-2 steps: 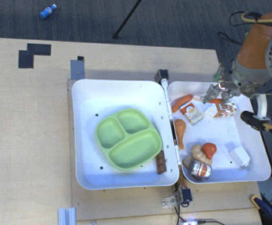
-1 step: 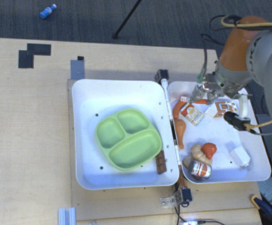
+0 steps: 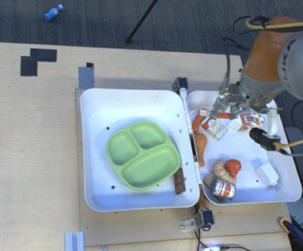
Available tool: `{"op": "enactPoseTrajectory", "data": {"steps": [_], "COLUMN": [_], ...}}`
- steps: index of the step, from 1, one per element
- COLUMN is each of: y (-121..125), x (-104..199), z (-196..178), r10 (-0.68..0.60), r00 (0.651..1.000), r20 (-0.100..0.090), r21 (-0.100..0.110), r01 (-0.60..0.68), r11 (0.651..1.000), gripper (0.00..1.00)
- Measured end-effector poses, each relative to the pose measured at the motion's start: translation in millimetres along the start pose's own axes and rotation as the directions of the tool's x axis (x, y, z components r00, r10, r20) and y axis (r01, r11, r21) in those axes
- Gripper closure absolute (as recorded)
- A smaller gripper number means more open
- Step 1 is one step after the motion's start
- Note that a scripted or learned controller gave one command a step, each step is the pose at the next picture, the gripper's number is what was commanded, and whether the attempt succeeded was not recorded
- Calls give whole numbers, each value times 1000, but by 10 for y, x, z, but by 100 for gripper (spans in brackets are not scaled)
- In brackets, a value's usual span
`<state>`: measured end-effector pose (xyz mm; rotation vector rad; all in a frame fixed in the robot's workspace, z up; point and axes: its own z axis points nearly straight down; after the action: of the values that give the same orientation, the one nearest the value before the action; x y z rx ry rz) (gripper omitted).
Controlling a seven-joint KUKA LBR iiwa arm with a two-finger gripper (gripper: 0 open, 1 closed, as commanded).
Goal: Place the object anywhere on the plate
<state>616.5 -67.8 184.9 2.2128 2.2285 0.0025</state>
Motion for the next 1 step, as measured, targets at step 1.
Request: {"op": "enactPoseTrajectory", "data": {"steps": [1], "y": [-380], "x": [-48], "z": [-560], "r10": [4], "r00": [1000], "r20": [1], "r21": [-1], "r01": [-4], "r11": [1000], "gripper": [100]}}
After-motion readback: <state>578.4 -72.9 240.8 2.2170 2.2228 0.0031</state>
